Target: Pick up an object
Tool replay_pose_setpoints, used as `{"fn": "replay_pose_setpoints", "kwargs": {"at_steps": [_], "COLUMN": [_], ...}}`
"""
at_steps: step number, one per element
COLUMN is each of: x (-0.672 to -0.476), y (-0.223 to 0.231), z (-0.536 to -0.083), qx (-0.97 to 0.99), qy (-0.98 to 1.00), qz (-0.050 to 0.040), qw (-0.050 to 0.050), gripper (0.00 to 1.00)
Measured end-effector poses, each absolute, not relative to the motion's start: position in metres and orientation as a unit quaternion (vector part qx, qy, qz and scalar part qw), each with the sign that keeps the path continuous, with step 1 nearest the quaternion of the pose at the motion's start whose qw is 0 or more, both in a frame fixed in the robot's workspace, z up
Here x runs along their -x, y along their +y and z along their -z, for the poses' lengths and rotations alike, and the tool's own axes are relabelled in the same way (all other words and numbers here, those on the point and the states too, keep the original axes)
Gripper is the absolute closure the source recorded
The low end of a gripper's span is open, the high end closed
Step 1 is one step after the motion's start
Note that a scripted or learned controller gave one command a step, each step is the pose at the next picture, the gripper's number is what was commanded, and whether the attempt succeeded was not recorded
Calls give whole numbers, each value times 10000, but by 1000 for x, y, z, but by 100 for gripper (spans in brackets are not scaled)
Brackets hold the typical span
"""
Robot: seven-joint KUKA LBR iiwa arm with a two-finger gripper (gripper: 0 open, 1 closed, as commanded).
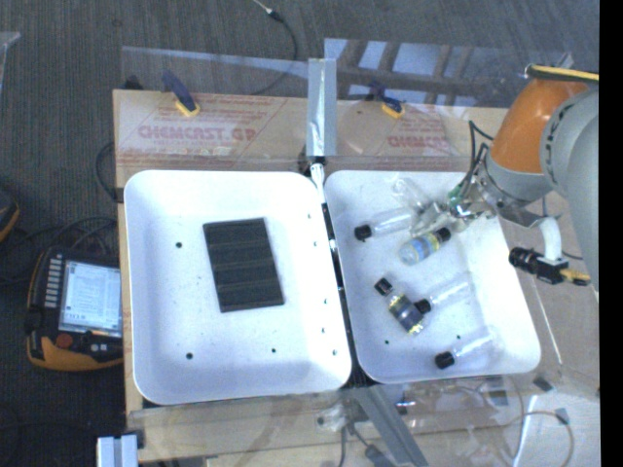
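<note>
Reaching in from the right, the arm (545, 144) is held above the right bin (506, 358); the end effector (465, 200) grip cannot be told.

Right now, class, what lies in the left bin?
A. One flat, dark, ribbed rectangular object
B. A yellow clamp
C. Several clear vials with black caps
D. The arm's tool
A: the flat dark ribbed rectangle lies alone on the floor of the left bin, while the clear vials lie in the right bin.
</note>
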State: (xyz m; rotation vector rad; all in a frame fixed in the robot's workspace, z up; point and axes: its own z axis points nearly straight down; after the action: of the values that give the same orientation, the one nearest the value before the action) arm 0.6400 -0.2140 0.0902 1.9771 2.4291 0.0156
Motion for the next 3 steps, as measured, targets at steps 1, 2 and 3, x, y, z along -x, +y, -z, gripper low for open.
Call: {"fn": "replay_pose_setpoints", "kwargs": {"at_steps": [1, 2, 3], "x": [-641, -641, -636], "y": [-215, -214, -179], "z": [-101, -101, -89], "qx": [-6306, -6305, -6187], "qy": [7761, 7761, 7856], "qz": [-29, -28, -4], "qw": [79, 76, 59], "gripper": [100, 0, 0]}}
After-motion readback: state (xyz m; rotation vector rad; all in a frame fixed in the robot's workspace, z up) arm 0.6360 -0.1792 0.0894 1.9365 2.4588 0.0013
